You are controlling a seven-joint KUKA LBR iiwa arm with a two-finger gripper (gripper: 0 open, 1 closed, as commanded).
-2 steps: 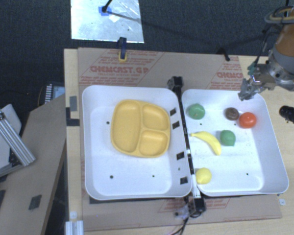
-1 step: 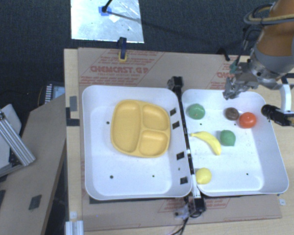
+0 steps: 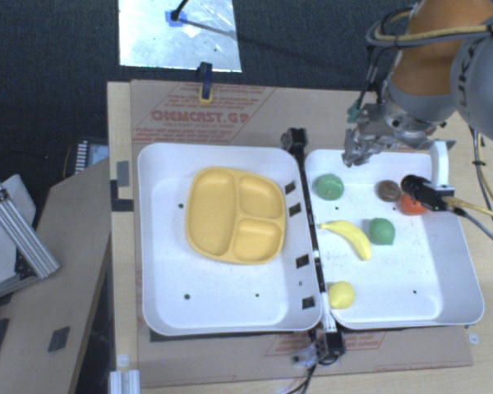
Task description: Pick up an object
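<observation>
Jaws above right bin, nothing visibly held

Gripper (image 3: 357, 150) hangs over the right bin (image 3: 444, 302) at its far rim; jaws' opening can't be told. Green round object (image 3: 329, 187) lies just below-left, apart. Banana (image 3: 349, 238), green ball (image 3: 382, 231), brown object (image 3: 388, 190) nearby. Yellow tray (image 3: 234, 214) in left bin (image 3: 164, 294).

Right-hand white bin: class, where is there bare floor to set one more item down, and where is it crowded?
The shallow right-hand white bin is bare along its near right corner, beyond the yellow banana and the darker green ball. It is crowded at the far end, where the paler green ball, brown round piece and orange piece sit near the hand.
</observation>
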